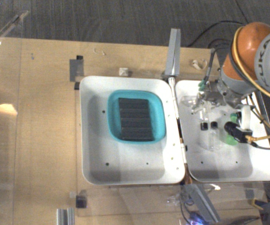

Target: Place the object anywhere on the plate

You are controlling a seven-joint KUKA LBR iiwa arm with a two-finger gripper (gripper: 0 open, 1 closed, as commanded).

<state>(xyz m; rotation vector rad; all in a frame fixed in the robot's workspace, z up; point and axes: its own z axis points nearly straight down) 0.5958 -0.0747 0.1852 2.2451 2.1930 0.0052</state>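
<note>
Hovering released over the right white bin (219, 165), the pincer (208, 125) should, I judge, centre on the small green object (228, 138) just beside it before clenching, then lift clear toward the turquoise rounded-square plate (112, 125) in the left bin (92, 163).

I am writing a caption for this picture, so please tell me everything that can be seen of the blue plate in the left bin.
The plate is a turquoise rounded square with a raised rim, and it looks like smooth plastic. It lies flat, right way up, on the floor of the left bin, toward the bin's far side. A dark ribbed rectangular pad lies on it and covers most of its middle. Nothing else touches it.
</note>
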